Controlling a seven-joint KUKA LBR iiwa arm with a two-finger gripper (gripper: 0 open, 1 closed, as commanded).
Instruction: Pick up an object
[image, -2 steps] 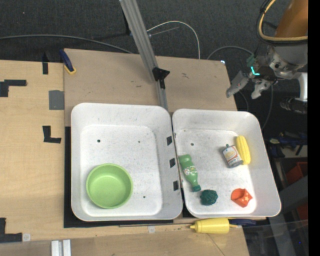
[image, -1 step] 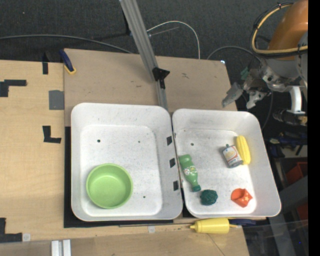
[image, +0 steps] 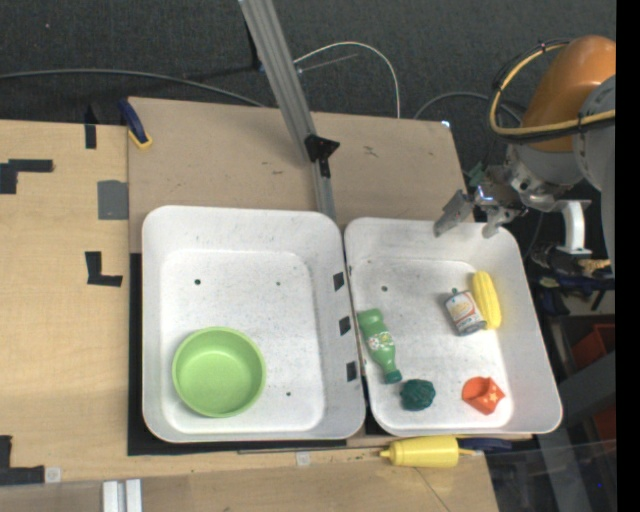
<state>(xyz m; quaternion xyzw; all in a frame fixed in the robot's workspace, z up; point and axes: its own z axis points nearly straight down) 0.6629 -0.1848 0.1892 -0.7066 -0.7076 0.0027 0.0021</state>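
The arm (image: 575, 80) is cut off at the right edge; its gripper (image: 474, 215) hangs over the right bin's (image: 440, 245) far rim, fingers spread and holding nothing. In that bin lie a corn cob (image: 486, 298), can (image: 463, 312), green bottle (image: 378, 344), broccoli (image: 418, 393) and red piece (image: 482, 394). The left bin (image: 240, 240) holds a green bowl (image: 218, 372). A yellow bottle (image: 424, 452) lies on the wooden tabletop (image: 60, 300).

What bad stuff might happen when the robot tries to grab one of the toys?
The small can lies right against the yellow corn, so the gripper might nudge both and pinch neither. The green bottle lies close to the right bin's left wall, leaving little room for a finger beside it. The dark green lump is small and rounded, so it may slip out.
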